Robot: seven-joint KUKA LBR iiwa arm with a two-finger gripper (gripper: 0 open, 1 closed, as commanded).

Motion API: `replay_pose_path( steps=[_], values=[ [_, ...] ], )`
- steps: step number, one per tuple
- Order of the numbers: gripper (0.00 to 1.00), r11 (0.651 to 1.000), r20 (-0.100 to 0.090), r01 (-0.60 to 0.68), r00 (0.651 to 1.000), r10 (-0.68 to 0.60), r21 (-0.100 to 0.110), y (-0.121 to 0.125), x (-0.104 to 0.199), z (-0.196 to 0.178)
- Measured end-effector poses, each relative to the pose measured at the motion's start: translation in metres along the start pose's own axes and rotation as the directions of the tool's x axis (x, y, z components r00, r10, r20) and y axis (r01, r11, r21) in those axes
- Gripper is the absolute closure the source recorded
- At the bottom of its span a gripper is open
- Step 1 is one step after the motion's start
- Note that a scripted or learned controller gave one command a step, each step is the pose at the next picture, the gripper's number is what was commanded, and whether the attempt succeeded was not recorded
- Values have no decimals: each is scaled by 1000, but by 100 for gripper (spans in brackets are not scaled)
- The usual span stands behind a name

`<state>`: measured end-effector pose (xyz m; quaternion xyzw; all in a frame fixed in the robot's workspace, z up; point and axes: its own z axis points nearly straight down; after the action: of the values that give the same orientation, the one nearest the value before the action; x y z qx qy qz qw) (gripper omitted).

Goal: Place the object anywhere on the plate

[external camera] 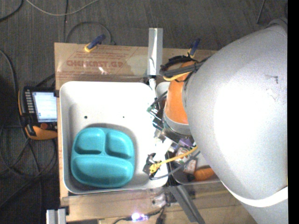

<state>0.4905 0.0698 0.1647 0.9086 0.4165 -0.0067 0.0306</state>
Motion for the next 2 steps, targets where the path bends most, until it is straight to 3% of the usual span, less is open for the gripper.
replay_pose_path(
  steps=[2],
  values=[
    [100,999,-1,-33,999,33,4,0,-1,2]
  ],
)
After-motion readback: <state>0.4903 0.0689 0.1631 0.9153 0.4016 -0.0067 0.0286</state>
